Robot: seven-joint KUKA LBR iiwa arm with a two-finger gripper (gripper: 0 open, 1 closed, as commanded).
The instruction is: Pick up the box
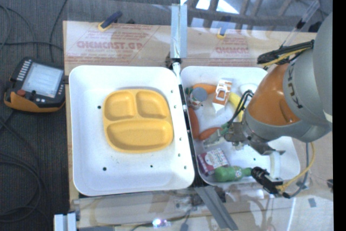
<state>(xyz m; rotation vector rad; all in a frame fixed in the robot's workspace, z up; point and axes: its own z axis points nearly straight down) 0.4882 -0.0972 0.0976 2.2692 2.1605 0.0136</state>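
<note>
Tray [138, 119] in left bin [86, 170]

The arm [319, 78] reached in from the right of the camera view, its grey upper body filling the right edge and its orange band [273, 100] bulging just above the wrist. The wrist bent down and to the left, ending in the gripper [230, 132], which hung low and pointed toward the left. A black cable looped along the band's left side.
</note>
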